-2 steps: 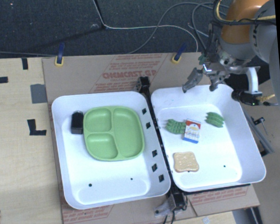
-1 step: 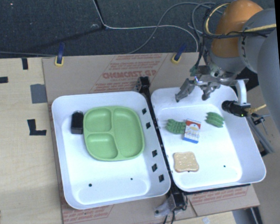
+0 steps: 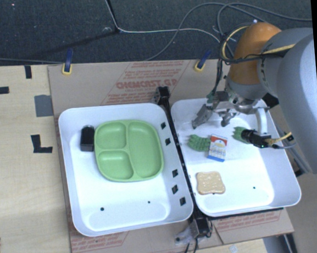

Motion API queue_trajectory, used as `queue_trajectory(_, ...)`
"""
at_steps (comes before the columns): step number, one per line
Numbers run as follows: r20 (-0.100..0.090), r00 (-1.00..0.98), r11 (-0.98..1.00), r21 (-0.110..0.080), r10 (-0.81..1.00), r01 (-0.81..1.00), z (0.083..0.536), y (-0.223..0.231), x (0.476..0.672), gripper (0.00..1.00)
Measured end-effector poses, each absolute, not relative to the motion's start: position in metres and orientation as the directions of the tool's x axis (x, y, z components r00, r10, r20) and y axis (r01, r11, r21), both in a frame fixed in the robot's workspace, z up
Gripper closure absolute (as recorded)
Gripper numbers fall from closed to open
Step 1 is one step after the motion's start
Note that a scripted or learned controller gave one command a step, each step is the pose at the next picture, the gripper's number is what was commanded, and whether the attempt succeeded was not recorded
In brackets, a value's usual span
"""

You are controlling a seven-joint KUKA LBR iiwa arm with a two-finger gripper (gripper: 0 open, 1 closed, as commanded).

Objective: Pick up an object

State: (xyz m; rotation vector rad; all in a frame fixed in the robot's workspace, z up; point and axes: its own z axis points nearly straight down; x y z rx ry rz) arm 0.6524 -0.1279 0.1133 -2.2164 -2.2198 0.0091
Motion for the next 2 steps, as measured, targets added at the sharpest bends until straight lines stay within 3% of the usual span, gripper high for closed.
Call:
queue_trajectory(1, -0.001, -0.004, 0.004, -0.002, 1.000, 1.000, 0.128, -0.127, 0.654, 1.00)
queue_trajectory(2, 0.000, -0.001, 0.001, 0.003, 1.000, 1.000, 0.171, -0.129, 0.658, 1.00)
